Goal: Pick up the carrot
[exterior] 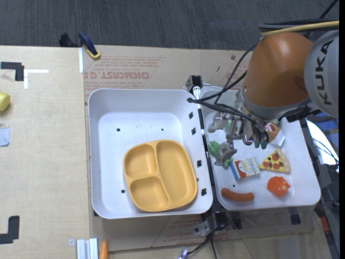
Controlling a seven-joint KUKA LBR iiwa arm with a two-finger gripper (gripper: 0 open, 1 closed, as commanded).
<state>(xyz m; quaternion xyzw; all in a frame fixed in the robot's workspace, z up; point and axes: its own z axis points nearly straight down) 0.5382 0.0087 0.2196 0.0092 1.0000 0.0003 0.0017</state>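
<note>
This is looking like a robotics lab: a KUKA arm (294, 72) is reaching over two white bins (102, 161) sitting on a cardboard-covered bench (129, 69), with loose cables (221, 99) trailing, tape marks (13, 72) showing, and plastic toy food (275, 162) lying about.

Dark grey carpet (161, 9) fills the top of the frame. Below it lies a pale wooden bench (43, 161), with brown cardboard (135, 72) at centre.

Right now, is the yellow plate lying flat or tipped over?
Flat. The yellow plate lies right side up on the floor of the left bin, and all three of its open compartments face the camera.
</note>
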